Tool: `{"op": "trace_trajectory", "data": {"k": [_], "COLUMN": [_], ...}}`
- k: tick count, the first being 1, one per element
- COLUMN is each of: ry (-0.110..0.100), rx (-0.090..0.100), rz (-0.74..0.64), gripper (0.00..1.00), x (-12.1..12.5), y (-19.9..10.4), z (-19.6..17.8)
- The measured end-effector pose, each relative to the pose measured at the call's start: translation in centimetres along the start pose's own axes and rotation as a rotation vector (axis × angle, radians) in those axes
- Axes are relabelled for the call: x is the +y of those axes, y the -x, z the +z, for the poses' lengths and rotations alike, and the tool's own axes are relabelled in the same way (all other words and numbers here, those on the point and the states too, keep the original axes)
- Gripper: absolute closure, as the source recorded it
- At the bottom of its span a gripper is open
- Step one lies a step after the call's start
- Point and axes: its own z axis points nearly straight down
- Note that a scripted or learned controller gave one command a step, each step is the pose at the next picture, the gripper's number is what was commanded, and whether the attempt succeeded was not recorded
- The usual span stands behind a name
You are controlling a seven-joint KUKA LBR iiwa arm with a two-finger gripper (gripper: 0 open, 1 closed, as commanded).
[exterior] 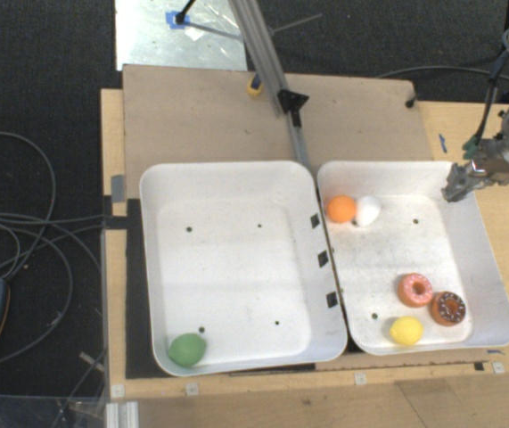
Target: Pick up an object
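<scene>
The gripper [461,185] is seen over the right bin's [486,266] far right rim; whether the jaws are released or clenched cannot be told. Nothing is seen grasped. In that bin an orange ball [341,209] touches a white ball [366,211]; a pink donut [415,290], chocolate donut [448,308] and yellow ball [406,331] lie flat near the front, no long axis. A green ball [186,349] is in the left bin [227,181].
</scene>
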Motion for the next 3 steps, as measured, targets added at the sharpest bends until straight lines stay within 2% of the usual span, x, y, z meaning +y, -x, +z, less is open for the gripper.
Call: {"op": "trace_trajectory", "data": {"k": [2,3], "ry": [-0.004,-0.005], "rx": [0.003,0.004], "rz": [-0.004,-0.004], "gripper": [1.00,1.00], "x": [3.0,3.6], "y": [-9.7,-14.5], "z": [2.4,3.2]}}
